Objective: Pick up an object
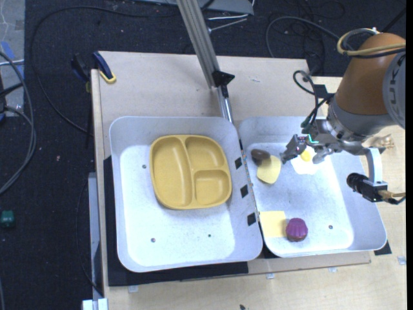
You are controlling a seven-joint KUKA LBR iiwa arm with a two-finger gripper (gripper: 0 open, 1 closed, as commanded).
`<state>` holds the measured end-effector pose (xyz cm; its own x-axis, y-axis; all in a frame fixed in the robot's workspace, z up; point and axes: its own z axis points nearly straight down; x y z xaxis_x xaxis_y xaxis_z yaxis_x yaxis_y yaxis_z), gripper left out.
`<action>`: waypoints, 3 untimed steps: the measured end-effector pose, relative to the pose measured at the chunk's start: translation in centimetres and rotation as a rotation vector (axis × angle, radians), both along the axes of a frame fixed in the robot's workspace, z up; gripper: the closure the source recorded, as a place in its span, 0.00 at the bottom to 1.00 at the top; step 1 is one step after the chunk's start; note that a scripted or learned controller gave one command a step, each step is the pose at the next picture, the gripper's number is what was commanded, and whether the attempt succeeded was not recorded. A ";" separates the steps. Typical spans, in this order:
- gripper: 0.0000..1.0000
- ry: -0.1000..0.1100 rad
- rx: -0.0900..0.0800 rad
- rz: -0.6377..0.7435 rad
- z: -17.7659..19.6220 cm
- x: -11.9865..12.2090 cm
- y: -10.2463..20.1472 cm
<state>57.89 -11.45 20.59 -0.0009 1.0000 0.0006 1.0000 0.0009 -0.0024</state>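
Observation:
The right bin point(342, 202) holds several small things. A brown lump point(259, 154) lies at its far left, touching a pale yellow piece point(270, 172). Near the front sit a flat yellow block point(272, 223) and a purple ball point(296, 229), side by side. My gripper point(302, 148) hangs over the bin's far middle, just above a white and yellow item point(305, 165) that it partly hides. The arm's orange band point(371, 66) rises at the right.
The left bin point(132, 173) carries a yellow divided tray point(191, 171). A slanted metal pole point(201, 34) ends in a clamp at the far edge between the bins. Cables lie on the dark floor around the bench.

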 end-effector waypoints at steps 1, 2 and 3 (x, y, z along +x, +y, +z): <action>0.00 -0.002 0.000 0.000 0.1 0.1 0.0; 0.00 0.003 0.000 -0.002 -5.8 -0.9 0.0; 0.00 0.002 0.000 -0.002 -11.2 -1.0 0.1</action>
<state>56.92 -11.36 9.38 0.0012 1.0000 0.0006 1.0000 -0.0012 -0.0044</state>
